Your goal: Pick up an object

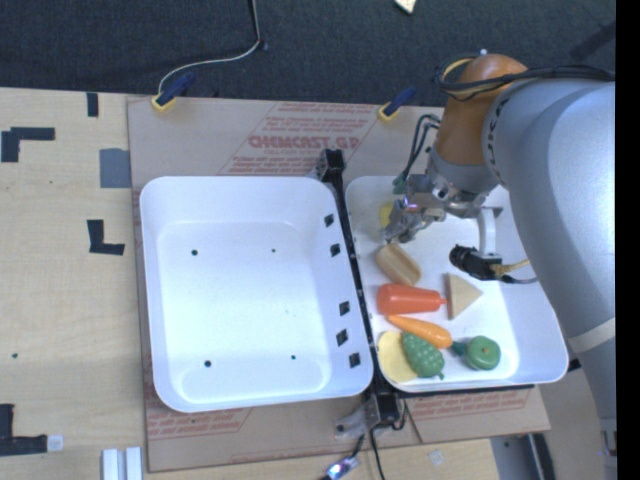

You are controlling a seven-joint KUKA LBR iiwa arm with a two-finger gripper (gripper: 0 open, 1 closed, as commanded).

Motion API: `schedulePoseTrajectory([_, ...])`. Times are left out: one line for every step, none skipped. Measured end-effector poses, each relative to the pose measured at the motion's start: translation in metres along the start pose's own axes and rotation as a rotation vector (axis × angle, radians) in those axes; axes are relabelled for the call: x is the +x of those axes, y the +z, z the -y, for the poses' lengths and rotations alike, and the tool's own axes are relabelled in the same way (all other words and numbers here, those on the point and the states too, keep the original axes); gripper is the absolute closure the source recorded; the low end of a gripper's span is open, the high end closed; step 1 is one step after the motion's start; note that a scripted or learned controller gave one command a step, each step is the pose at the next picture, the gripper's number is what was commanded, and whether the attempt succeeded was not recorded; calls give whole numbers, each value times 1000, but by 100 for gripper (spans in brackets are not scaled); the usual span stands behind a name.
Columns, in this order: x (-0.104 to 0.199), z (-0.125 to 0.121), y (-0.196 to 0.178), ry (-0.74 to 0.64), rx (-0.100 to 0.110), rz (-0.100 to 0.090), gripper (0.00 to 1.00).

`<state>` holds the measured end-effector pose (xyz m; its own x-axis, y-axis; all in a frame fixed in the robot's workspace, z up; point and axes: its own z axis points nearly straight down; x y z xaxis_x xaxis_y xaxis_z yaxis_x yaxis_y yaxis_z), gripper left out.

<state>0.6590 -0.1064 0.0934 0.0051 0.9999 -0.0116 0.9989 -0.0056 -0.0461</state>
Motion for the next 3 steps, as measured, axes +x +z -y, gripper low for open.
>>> schedulePoseTrajectory([-10, -6, -62, -5, -43, -10, 100])
schedulePoseTrajectory([8, -3, -30, -7, -19, -15, 100])
schedulePoseTrajectory([-27, 37, 12, -2, -43, -12, 100])
